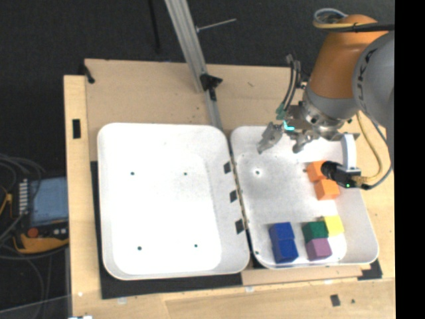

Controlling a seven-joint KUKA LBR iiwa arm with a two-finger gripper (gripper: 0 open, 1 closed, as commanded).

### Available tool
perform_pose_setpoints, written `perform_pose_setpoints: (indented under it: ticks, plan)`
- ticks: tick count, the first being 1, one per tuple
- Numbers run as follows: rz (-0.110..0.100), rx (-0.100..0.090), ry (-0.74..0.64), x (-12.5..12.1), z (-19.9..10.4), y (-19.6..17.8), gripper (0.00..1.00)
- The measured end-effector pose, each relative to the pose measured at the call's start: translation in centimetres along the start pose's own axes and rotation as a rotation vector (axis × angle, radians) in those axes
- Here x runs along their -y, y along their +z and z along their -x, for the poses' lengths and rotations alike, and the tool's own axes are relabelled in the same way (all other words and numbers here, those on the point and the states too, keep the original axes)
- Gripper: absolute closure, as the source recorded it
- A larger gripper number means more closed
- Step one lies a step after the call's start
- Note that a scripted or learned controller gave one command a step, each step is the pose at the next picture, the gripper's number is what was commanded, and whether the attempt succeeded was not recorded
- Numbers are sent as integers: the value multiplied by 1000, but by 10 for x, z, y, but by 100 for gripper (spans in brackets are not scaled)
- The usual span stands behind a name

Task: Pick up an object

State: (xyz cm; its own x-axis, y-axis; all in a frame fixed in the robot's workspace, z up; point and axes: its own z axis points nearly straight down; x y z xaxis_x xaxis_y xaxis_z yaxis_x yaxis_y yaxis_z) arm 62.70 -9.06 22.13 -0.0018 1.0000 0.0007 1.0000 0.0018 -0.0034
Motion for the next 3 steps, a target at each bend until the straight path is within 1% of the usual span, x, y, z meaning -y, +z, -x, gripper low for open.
perform_pose_setpoints:
  ticks: [1, 2, 3]
  plan:
    - [4, 0, 1, -1, 0, -2, 0]
    - [-2, 2, 4, 6, -4, 57, 0]
    - [-1, 2, 6, 7, -2, 99, 0]
